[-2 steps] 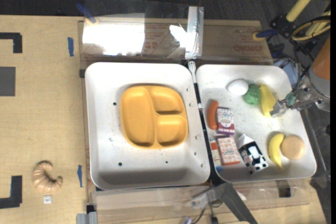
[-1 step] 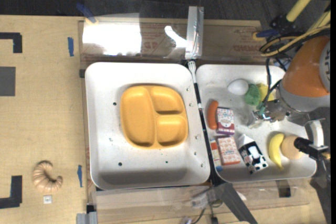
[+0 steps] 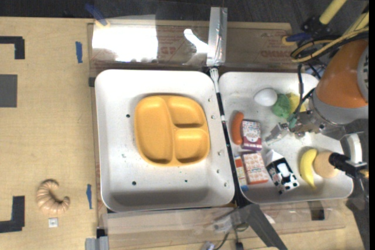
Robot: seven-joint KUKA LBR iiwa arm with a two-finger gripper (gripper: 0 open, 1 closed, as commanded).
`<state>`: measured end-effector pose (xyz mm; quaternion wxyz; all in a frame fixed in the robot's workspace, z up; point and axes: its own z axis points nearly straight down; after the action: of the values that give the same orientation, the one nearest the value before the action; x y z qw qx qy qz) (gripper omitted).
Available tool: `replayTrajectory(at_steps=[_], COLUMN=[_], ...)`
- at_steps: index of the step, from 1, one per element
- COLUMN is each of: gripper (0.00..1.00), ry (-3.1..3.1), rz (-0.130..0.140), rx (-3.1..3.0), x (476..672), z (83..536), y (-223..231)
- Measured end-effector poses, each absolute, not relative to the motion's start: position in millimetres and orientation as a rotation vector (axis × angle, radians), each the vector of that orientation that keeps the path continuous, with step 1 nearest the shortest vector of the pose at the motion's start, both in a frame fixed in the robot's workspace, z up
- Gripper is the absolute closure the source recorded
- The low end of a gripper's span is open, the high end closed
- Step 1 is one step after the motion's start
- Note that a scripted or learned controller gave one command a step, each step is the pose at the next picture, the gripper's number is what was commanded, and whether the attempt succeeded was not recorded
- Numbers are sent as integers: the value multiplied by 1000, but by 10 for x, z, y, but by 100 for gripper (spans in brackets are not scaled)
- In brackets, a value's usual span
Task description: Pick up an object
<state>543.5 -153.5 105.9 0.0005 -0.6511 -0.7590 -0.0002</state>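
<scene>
The claw (image 3: 287,127) hung over the right bin (image 3: 249,82), near the green object (image 3: 285,105); whether it was spread could not be told. The banana (image 3: 307,165) lay at the bin's near right, judged light, firm, and best gripped across its middle.

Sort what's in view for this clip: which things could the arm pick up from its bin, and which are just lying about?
Belong to the job:
gripper
right bin
white egg
green toy
hot dog
two small cartons
black and white toy
banana

Just lying about:
left bin
yellow divided plate
croissant on the bench
</scene>
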Motion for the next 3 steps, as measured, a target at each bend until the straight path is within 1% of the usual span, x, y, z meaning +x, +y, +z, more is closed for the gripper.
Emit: replayTrajectory(at_steps=[1,2,3], gripper=[0,100,100], ry=[-2572,-2576,-2278], rz=[-7,-11,-1], rx=[-1828,-1830,-2166], x=[4832,4846,5189], z=[889,994,1179], y=[-1191,-1185,-1414])
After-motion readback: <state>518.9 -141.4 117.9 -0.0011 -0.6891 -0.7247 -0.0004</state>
